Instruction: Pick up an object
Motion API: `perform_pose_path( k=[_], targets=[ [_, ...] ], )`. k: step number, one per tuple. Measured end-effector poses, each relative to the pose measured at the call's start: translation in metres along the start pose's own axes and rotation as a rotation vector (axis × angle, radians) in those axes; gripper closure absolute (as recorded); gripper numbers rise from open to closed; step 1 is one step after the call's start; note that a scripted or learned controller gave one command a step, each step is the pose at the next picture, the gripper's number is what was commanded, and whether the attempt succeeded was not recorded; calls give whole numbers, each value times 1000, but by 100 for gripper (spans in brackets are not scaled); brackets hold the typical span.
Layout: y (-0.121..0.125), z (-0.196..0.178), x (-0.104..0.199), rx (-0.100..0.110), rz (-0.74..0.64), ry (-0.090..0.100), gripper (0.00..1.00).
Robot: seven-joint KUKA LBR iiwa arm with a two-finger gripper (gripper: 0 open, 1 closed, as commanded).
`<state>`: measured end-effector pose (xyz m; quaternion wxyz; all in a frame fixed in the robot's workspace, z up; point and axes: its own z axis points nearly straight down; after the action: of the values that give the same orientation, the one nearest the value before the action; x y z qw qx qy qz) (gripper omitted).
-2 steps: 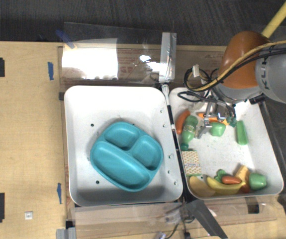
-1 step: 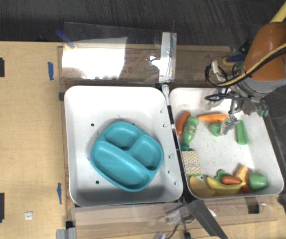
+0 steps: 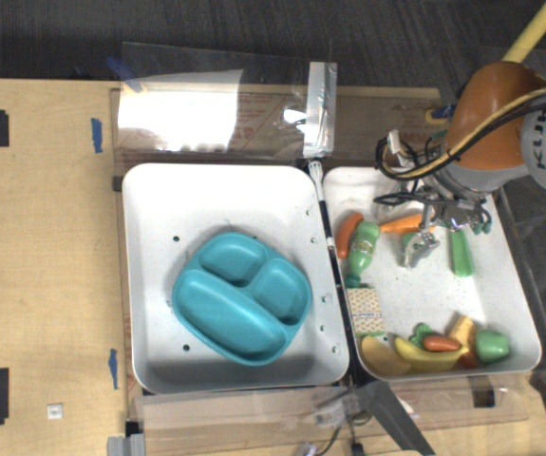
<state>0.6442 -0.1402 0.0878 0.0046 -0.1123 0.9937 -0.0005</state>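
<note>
You see the gripper (image 3: 423, 245) low in the right bin (image 3: 519, 297), between a carrot (image 3: 401, 223) lying crosswise and a green piece (image 3: 460, 253) running lengthwise; whether it is spread, you cannot tell. A toy-food pile (image 3: 439, 343) crowds the near edge. The left bin (image 3: 149, 207) holds 1 teal divided tray (image 3: 242, 297).

Open floor mid right bin (image 3: 515, 297), between upper cluster and lower heap. Top blocked: orange carrot (image 3: 401, 224), green bottle (image 3: 361, 247), green stick (image 3: 460, 254) crowding gripper (image 3: 423, 245). Bottom wall jammed: banana (image 3: 424, 354), toy vegetables. Left bin (image 3: 149, 207): teal tray (image 3: 242, 294) central, margins free.
</note>
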Motion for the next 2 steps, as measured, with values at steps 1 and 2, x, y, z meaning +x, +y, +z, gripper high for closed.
perform_pose_path(
  k=[1, 2],
  targets=[
    [-15, -1, 46, 1, -129, -1, 0],
    [2, -1, 29, 3, -105, -4, 0]
  ],
)
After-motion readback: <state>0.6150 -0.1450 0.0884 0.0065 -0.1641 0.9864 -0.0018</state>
